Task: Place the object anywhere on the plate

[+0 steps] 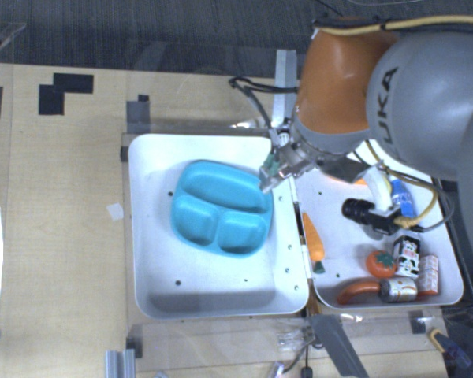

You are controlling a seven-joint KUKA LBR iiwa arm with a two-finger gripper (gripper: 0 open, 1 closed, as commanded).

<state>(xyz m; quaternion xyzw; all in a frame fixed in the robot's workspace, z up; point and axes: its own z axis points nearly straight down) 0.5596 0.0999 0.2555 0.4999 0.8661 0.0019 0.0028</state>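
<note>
My end effector (pixel 270 176) hangs over the blue plate (pixel 219 207) at its 2 o'clock rim; how wide it is I cannot tell. The carrot (pixel 313 241) lies in the right bin (pixel 449 282).

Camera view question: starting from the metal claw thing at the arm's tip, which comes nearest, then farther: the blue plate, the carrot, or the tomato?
1. Blue three-compartment plastic plate, left bin: the end effector sits at its right rim.
2. Orange toy carrot, right bin, along the left wall.
3. Red toy tomato, right bin, toward the front right.
</note>
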